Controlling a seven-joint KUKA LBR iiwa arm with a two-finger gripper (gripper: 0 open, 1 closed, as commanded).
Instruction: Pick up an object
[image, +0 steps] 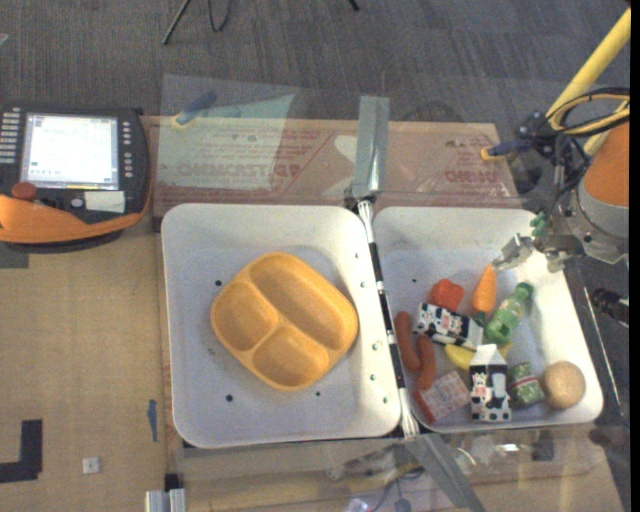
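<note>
The grey two-finger gripper (522, 250) hangs over the right white bin's (400, 240) far right corner, jaws apart, nothing between them. Just below sits the orange plastic carrot (485, 289), with the green bottle (508, 311) beside it. Toys crowd that bin's near wall; its far-left floor lies open. The yellow divided tray (284, 319) sits left of that bin.

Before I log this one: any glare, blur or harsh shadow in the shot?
Camera view: lighting is even and soft, with no hard shadows in the left bin around the yellow tray; the teach pendant's screen is washed out; the pincer at the right bin's edge looks slightly soft.
</note>
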